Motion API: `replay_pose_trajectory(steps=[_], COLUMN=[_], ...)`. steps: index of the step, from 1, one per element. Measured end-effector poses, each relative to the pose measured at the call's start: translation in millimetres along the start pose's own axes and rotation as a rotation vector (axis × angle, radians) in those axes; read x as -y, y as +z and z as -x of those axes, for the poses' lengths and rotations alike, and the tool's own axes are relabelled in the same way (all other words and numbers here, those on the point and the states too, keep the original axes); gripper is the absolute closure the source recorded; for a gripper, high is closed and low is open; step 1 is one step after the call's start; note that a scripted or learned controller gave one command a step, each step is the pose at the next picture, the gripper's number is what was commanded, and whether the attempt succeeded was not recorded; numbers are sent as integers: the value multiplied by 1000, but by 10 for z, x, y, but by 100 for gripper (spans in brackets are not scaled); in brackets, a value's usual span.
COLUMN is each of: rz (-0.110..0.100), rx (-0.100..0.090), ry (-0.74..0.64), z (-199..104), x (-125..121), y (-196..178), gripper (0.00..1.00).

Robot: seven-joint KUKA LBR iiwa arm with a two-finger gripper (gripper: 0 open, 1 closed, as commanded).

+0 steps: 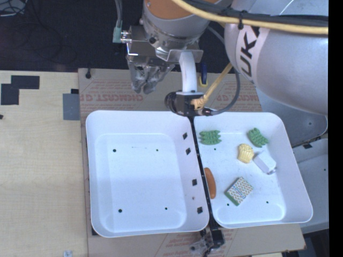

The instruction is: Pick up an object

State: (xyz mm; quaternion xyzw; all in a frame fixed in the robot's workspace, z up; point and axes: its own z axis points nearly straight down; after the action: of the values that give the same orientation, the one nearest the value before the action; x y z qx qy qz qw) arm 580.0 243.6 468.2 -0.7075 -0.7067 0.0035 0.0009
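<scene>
Above the left bin's (102, 143) far rim, pincer (146, 83) hangs with nothing in it; fingers look pressed together. Objects sit in the right bin (289, 159): green pieces, yellow lump (245, 153), orange sausage (210, 182) hugging the divider. Risk: closing on air, or clipping that wall.

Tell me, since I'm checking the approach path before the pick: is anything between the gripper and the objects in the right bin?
Nothing visible blocks it. The gripper sits above the bench behind the bins, and the orange piece, yellow piece and two green pieces lie uncovered in the right bin.
</scene>
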Motion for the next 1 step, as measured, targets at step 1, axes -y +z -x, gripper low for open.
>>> replay_pose_trajectory(steps=[1], rz=[6], rx=[-4], ry=[-3], z=[9], x=[173], y=[-722], gripper=[100])
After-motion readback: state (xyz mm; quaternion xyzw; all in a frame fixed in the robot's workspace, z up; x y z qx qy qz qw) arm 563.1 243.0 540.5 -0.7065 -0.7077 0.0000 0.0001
